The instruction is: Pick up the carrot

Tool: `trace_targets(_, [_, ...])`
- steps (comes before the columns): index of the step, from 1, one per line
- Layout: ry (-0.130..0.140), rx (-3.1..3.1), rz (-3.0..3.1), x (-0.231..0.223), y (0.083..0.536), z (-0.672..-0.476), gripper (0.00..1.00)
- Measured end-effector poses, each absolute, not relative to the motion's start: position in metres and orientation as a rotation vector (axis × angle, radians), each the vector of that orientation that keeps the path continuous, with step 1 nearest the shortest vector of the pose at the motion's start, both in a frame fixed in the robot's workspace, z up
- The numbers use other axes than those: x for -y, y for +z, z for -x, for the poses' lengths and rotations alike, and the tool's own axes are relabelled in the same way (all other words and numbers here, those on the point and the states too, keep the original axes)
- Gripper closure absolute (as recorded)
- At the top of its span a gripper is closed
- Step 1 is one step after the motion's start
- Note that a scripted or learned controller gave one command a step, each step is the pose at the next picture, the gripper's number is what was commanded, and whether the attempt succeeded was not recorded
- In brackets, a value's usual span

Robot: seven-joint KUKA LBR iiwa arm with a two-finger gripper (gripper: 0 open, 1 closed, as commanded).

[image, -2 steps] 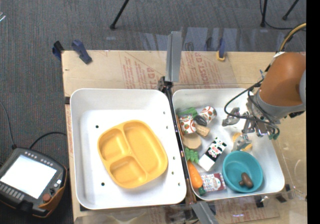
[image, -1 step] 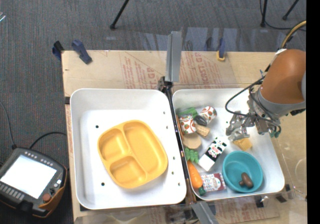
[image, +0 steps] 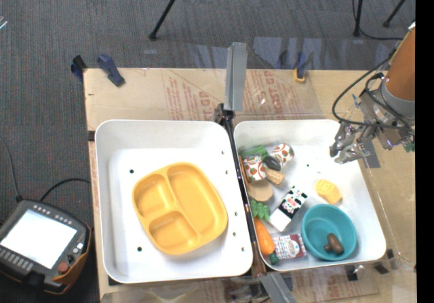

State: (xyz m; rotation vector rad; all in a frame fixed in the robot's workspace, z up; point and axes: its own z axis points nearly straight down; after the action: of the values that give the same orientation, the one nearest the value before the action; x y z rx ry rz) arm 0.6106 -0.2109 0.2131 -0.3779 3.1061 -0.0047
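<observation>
1. Left bin [image: 115,159]: holds a yellow divided plate [image: 179,207].
2. Right bin [image: 319,129]: holds carrot [image: 264,236] against its left wall, near the front, beside a teal bowl [image: 329,230].
3. End effector [image: 347,152]: hovers above the right bin's far right edge, well apart from the carrot.
</observation>
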Motion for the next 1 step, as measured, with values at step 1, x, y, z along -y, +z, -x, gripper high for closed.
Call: trace_targets(1, [0.003,-3.115,0.378,0.2104,0.2080,-0.6086,0.00])
